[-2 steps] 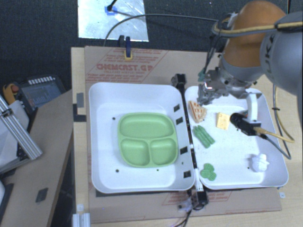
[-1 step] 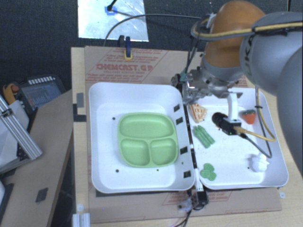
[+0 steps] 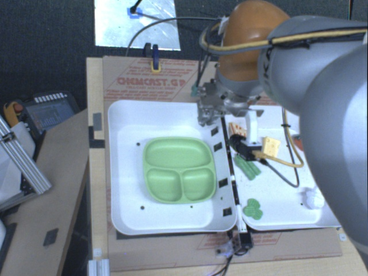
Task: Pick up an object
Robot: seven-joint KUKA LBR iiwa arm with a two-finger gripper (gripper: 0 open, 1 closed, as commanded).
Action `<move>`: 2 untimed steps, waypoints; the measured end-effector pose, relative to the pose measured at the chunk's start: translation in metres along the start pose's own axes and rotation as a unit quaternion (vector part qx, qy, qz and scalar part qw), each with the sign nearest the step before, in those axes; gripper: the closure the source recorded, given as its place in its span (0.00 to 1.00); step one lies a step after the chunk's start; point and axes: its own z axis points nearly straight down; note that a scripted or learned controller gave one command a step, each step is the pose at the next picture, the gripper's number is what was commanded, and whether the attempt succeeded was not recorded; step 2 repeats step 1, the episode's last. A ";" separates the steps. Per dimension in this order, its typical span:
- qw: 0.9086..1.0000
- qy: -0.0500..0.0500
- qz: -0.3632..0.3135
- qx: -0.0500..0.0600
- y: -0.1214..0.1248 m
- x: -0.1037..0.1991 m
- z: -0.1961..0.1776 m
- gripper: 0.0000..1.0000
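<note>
**Loose pieces in the bins**

A green divided tray lies flat in the left bin. At centre right of the frame, a yellow block, green sticks, a green leafy piece and a white lump lie apart.

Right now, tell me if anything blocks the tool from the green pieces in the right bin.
Nothing visible stands between. The tool hangs above the divider between the bins; the green pieces lie just below-right of it in the right bin, beside a yellow block.
</note>
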 end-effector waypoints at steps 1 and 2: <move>1.000 -0.001 0.002 0.000 0.000 -0.003 -0.001 0.00; 1.000 -0.001 0.002 0.000 0.000 -0.003 -0.001 0.00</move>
